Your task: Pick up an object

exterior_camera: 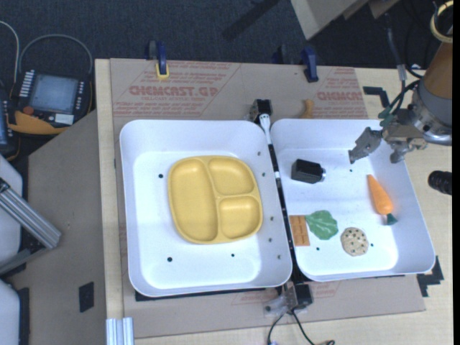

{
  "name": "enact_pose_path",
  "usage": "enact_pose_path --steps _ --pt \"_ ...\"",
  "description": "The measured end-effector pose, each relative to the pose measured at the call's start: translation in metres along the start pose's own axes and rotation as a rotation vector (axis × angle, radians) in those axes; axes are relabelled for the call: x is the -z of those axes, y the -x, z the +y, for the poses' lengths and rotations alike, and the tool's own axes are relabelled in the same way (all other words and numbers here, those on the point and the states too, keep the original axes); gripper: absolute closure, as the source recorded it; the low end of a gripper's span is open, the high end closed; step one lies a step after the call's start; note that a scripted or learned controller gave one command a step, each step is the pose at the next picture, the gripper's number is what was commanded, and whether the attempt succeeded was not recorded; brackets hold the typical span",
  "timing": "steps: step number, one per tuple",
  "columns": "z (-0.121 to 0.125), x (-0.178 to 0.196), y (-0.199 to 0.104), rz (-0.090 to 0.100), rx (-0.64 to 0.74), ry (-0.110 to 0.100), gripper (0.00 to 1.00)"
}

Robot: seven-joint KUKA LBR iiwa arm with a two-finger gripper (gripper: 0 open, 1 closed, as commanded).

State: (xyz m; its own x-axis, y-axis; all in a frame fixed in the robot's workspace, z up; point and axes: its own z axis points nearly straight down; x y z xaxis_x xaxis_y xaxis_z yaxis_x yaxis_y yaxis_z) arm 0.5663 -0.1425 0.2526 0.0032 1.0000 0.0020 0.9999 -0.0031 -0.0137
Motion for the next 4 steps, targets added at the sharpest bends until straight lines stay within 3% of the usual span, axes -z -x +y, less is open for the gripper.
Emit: enact_pose_path --steps 1,4 --pt "0.002 0.008 0.000 -0.002 0.003 0.013 0.00" --pt "-0.012 -0.160 0.011 0.000 0.003 0.006 0.00"
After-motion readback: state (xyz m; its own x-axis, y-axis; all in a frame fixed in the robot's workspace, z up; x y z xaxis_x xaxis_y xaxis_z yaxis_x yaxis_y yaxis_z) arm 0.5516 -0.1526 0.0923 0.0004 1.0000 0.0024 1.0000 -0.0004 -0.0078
